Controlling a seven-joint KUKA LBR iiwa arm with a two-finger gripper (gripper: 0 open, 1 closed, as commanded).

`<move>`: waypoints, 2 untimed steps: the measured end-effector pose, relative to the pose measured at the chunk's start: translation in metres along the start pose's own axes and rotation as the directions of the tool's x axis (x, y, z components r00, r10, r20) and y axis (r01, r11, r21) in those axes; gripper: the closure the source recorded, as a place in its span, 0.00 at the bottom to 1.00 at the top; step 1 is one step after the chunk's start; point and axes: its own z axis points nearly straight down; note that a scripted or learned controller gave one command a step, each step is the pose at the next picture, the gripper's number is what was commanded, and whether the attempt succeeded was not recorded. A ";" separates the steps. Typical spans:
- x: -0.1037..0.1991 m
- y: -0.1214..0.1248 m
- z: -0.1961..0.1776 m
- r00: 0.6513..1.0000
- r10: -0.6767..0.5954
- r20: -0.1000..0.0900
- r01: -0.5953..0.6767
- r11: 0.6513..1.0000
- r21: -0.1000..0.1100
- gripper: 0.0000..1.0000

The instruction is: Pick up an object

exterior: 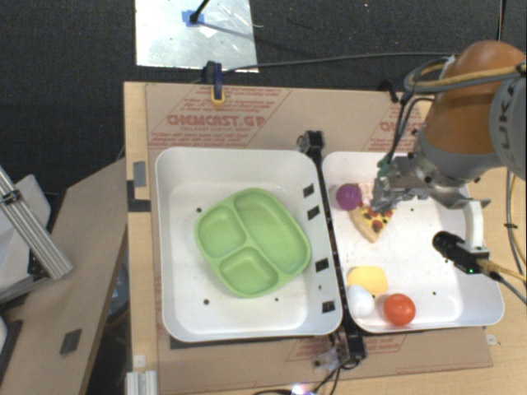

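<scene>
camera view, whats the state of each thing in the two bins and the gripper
green tray: flat in the left bin, compartments bare
pizza slice: flat in the right bin, at the gripper's tip
purple ball: loose, left of the gripper
yellow thing: resting near the divider
white ball: touching the yellow thing
red ball: loose, front of the bin
gripper: low over the pizza slice

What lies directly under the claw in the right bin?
The claw sits over a pizza-slice toy, whose lower part shows on the right bin floor. Its upper end is covered. A purple ball lies just beside it.
</scene>
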 end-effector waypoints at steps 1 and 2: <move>0.050 -0.005 0.014 1.000 0.001 0.000 -0.001 1.000 0.002 1.00; 0.099 0.000 0.025 1.000 0.001 0.000 -0.001 1.000 0.002 1.00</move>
